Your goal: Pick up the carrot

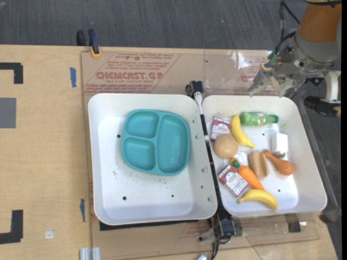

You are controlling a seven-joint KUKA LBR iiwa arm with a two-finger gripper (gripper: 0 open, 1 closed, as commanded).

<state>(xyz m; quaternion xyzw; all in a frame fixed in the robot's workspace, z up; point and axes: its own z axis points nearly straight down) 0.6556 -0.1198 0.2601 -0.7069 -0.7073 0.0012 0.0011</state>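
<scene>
The carrot (250, 176) is orange with a green top and lies tilted in the right bin (312, 184), near its front. It sits between a red packet (232, 181) and a hot dog bun (258, 163), just behind a banana (259, 198). My gripper (269, 88) hangs above the far rim of the right bin, well behind the carrot. Its fingers are spread open and nothing is between them.
The right bin also holds a green bottle (258, 118), a second banana (241, 131), a bread roll (225, 145), a chicken drumstick (281, 163), a white box (280, 142) and another red packet (219, 128). A teal divided plate (156, 142) lies in the left bin (108, 188).
</scene>
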